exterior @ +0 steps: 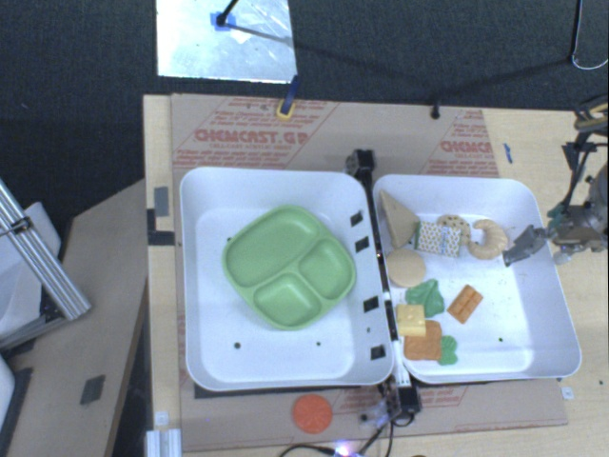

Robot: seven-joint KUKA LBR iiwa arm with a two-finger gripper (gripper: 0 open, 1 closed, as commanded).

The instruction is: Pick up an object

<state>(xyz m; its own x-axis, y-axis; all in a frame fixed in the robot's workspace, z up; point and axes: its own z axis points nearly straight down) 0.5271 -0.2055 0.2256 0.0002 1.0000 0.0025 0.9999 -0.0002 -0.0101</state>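
- Pincer (526, 246) at right edge of frame, over right bin's (547, 284) right rim; open or closed: can't tell.
- Toy foods in right bin, centre-right: ring-shaped pastry (490, 238) nearest pincer, apart from it; orange block (464, 304), yellow block (411, 320).
- Left bin (205, 284), mid-frame: green divided plate (288, 267).

My gripper (525, 246) sits over the right edge of the right bin (557, 350), with the left bin (205, 350) beside it across the divider. In the left bin lies a divided plate (285, 265). In the right bin, a wedge (398, 222), a patterned block (438, 238) and a ring (488, 239) line the back, and a round piece (407, 268) lies nearer the front with the other small pieces.
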